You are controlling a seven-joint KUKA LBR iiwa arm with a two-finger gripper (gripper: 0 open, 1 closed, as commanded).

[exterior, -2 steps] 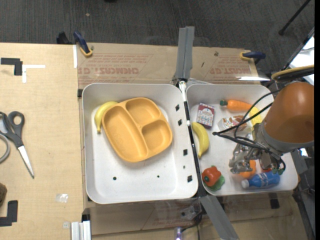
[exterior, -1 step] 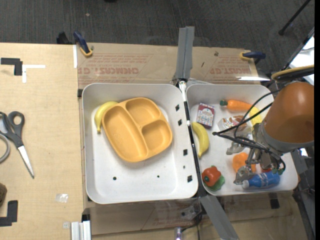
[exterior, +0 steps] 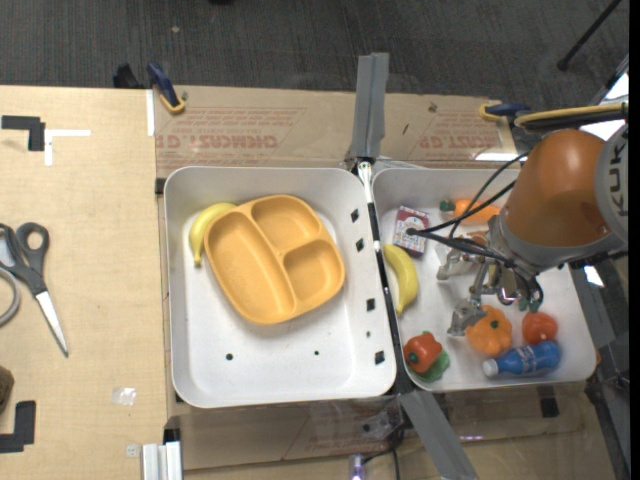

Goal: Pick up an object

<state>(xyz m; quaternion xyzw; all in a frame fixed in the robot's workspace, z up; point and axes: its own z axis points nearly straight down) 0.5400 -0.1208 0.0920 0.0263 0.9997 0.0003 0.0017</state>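
Orange pepper (exterior: 489, 335): round, glossy, green stem; claw (exterior: 468, 313) just beside it, grip state unclear.

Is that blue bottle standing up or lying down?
Lying down: the blue bottle rests on its side in the right bin, cap pointing left.

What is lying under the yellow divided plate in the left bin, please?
A banana pokes out from beneath the plate's upper-left edge; the rest of it, and anything else beneath, is covered.
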